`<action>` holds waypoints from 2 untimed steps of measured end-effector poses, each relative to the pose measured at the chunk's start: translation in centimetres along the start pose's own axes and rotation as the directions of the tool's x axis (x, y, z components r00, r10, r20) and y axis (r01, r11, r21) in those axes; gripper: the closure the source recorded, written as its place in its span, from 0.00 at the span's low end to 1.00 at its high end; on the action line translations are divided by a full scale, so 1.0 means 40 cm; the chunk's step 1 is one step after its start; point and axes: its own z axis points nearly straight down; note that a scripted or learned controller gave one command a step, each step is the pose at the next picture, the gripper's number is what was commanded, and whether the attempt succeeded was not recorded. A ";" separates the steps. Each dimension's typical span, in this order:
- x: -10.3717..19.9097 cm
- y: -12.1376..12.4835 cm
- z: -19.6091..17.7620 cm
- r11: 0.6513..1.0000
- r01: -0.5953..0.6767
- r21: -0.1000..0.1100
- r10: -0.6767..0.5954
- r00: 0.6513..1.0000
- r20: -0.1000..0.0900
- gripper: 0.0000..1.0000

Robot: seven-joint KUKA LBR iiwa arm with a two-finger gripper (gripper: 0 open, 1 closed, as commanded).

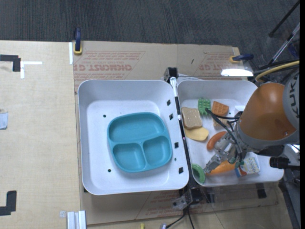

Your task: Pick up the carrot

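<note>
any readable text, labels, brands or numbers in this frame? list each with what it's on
"CHEMCAST GP": red print, upside down in this view, on the brown sheet behind the left bin.
Same red print again on the sheet behind the right bin, cut off after "GP".
"KU": partial letters on the arm's grey housing.
Small packet in the right bin: print too small to read.

Light: bright, even, from overhead.
Glare: white patch just behind the right bin (pixel 267 175).
Shadows: soft, under bin rims.
Focus: slightly soft overall.
</note>
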 end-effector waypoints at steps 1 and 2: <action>0.005 0.009 -0.001 0.953 0.303 0.000 -0.303 0.953 0.002 0.00; -0.033 -0.044 -0.003 0.797 0.604 0.000 -0.604 0.797 0.004 0.00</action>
